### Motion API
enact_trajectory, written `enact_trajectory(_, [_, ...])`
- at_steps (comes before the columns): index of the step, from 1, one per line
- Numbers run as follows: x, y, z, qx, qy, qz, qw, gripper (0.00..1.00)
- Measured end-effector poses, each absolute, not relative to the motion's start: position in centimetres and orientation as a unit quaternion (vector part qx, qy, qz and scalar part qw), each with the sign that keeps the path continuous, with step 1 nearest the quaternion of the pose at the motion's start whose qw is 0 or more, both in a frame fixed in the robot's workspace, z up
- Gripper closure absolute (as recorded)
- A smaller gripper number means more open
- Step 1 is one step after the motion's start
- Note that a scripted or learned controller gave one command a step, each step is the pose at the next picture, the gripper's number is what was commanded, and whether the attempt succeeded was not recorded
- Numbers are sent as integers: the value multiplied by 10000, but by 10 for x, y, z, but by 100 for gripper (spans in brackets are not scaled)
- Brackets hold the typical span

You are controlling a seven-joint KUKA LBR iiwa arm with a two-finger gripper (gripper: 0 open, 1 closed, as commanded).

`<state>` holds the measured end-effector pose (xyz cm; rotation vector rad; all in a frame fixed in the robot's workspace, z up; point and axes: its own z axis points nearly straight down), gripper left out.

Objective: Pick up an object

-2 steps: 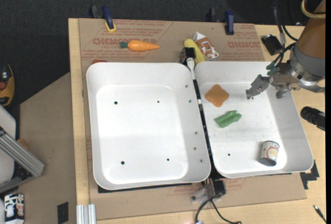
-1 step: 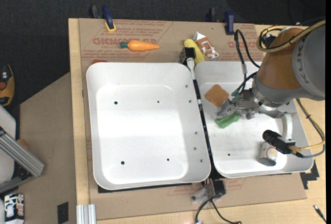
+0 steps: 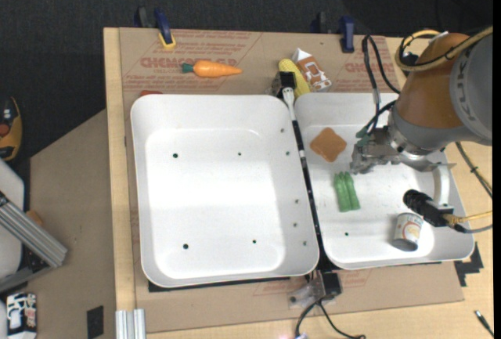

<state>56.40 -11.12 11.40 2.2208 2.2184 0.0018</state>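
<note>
1. Two white bins are counted on the bench (image 3: pixel 117 173): a left bin (image 3: pixel 219 181) and a right bin (image 3: pixel 376 243), set touching side by side.
2. Three loose things are counted in the right bin: one tan block (image 3: pixel 328 144), one green block (image 3: pixel 346 192) and one small can (image 3: pixel 407 231).
3. The tan block is found toward the far left part of the right bin, lying flat with one corner turned away from the camera.
4. The green block is found near the middle of that bin, just nearer than the tan block and apart from it; its long axis is set roughly far to near, leaning slightly rightward at the near end.
5. The can is found in the near right part of the bin, lying tipped on its side.
6. One toy carrot (image 3: pixel 211 70) is noted on the bench behind the left bin, its tip pointing right.
7. One gripper (image 3: pixel 365 157) is seen low over the right bin, just right of the tan block and above the green block. Whether it is clenched or released cannot be told; nothing is seen between its fingers.
</note>
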Motion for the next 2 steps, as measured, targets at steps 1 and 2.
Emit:
enact_trajectory(1, [671,-94,136,7051,7090,36,45,100])
enact_trajectory(2, [641,-16,296,7035,7106,81,60,100])
